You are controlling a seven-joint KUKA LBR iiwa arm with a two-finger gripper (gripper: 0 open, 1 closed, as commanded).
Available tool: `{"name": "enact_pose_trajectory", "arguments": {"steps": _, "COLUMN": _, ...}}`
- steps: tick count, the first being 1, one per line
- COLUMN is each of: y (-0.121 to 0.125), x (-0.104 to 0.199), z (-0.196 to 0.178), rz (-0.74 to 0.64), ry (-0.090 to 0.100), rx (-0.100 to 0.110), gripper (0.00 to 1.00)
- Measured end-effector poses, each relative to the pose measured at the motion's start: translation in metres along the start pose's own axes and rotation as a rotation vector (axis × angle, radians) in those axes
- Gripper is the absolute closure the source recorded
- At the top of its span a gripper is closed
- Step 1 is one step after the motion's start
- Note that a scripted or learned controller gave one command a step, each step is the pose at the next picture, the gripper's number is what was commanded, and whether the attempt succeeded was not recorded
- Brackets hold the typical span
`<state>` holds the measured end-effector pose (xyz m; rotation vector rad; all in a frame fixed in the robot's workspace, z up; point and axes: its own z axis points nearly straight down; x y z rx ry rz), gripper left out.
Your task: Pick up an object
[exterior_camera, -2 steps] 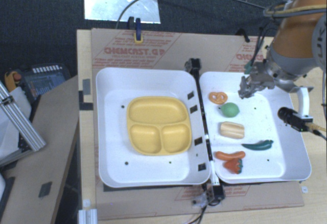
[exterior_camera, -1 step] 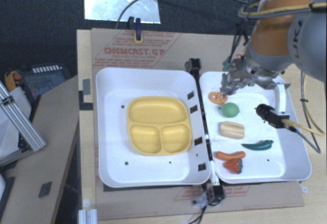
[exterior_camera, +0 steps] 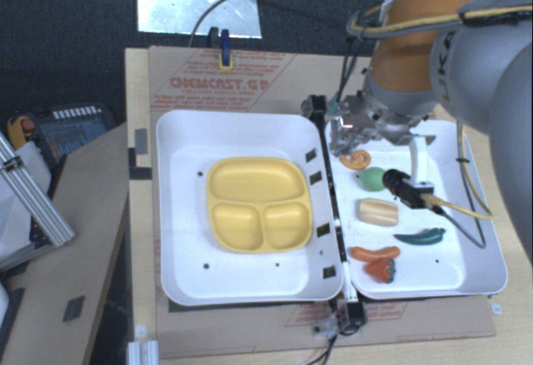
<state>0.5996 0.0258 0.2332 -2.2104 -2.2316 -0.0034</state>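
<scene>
Camera view. The arm (exterior_camera: 466,38) reaches in over the right bin (exterior_camera: 479,267), with its orange band uppermost. The end effector (exterior_camera: 348,138) hangs over the far left corner of that bin, close to the divider between the two bins. Its opening cannot be told from this view; nothing is seen gripped in it.

Just below and slightly right of the end effector lies an orange slice-shaped piece (exterior_camera: 356,159), very near it; contact cannot be confirmed. Further toward the near side and to the right sits a green round piece (exterior_camera: 371,179), next to a black cylindrical fitting (exterior_camera: 401,188) with a yellow cable (exterior_camera: 462,209) running rightward from it. Below the green round piece lies a pale tan block (exterior_camera: 377,212). Right of and below that block lies a dark green pepper-shaped piece (exterior_camera: 420,235). Nearest the front rim lie an orange-red elongated piece (exterior_camera: 374,253) and, touching it below, a red piece (exterior_camera: 381,270) with a dark end.

Left of the end effector, across the divider, the left bin (exterior_camera: 179,272) carries a yellow three-compartment tray (exterior_camera: 256,203). Both bins rest on a brown cardboard sheet (exterior_camera: 221,80) on the surface.
</scene>
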Motion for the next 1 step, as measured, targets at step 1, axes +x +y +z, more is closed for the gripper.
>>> {"name": "enact_pose_trajectory", "arguments": {"steps": 1, "y": -0.0090, "x": 0.0588, "z": -0.0044, "rz": -0.001, "ry": 0.000, "rx": -0.001, "gripper": 1.00}}
